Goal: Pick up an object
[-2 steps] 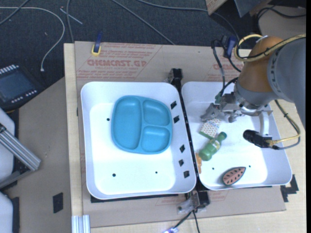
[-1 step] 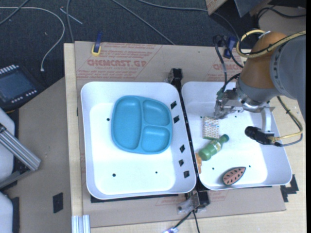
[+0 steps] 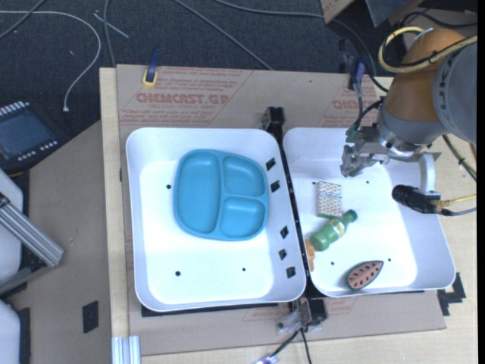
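Over the far part of the right bin [image 3: 432, 241], the hand [image 3: 353, 165] hangs above bare white floor, and from where I stand I cannot tell how it is set; nothing shows in its grip.

The nearest thing to pick is the small patterned packet [image 3: 329, 199], lying flat just toward the near edge of the counter from the hand and slightly toward the divider between the bins. Past it lies the green bottle [image 3: 333, 231] on its side, its long axis slanting from the divider up toward the bin's middle, cap end farther from the divider. An orange leaf-shaped piece [image 3: 365, 274] rests close to the bin's near rim.

I would judge the packet the shortest reach. It has open floor on its far and right sides, while the bottle sits close beside its near edge. The left bin [image 3: 151, 271] carries a blue divided plate [image 3: 220, 194], well apart.
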